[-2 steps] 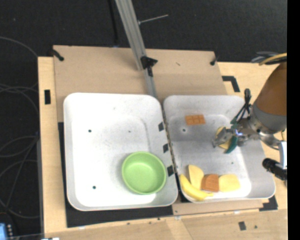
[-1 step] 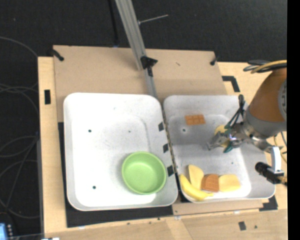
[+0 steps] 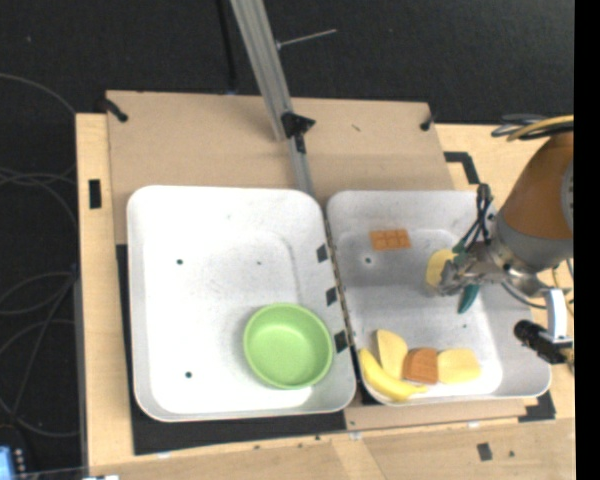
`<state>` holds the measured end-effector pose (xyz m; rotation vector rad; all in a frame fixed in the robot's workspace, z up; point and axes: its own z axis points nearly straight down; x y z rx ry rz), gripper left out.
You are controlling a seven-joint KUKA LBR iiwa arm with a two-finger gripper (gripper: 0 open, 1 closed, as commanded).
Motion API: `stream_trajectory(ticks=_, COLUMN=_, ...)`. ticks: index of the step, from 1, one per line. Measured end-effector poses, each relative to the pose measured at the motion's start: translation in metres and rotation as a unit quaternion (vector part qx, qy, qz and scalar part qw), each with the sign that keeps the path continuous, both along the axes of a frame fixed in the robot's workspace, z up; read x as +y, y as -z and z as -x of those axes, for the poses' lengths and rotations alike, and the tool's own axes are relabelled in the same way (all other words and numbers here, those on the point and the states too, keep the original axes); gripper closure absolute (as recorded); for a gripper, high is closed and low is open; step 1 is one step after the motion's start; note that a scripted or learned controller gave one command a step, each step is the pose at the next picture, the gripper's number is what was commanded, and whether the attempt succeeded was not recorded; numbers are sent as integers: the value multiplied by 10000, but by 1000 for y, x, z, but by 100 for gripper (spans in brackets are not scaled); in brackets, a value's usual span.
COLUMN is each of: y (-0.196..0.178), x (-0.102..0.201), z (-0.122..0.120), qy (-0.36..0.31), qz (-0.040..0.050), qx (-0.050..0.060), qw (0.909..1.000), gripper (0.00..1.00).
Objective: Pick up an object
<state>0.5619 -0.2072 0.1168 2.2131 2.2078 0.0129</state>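
Two white bins side by side: the left bin [image 3: 180,248] carries a green bowl [image 3: 288,344] at its near right corner. The right bin [image 3: 400,223] has the arm [image 3: 538,203] reaching in from the right. Gripper [image 3: 458,276] is low by a small yellow piece [image 3: 438,266], touching it; pinch or spread, cannot tell. Near edge: banana [image 3: 380,380], brown block [image 3: 420,366], yellow lump [image 3: 458,365]. Farther back, an orange waffle [image 3: 389,239].
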Motion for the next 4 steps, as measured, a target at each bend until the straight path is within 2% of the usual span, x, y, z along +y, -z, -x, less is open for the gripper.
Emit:
stream_trajectory(ticks=1, y=-58, x=-11, z=-2, qy=-8, qz=-11, qx=46, qw=10000, gripper=100)
stream_trajectory(ticks=2, y=-118, x=-9, z=-6, qy=-28, qz=-16, qx=68, qw=10000, gripper=100)
stream_trajectory(ticks=3, y=-151, x=-9, z=-7, qy=-37, qz=-18, qx=73, qw=10000, gripper=100)
stream_trajectory(ticks=4, y=-159, x=44, z=-15, qy=-53, qz=-31, qx=74, qw=10000, gripper=100)
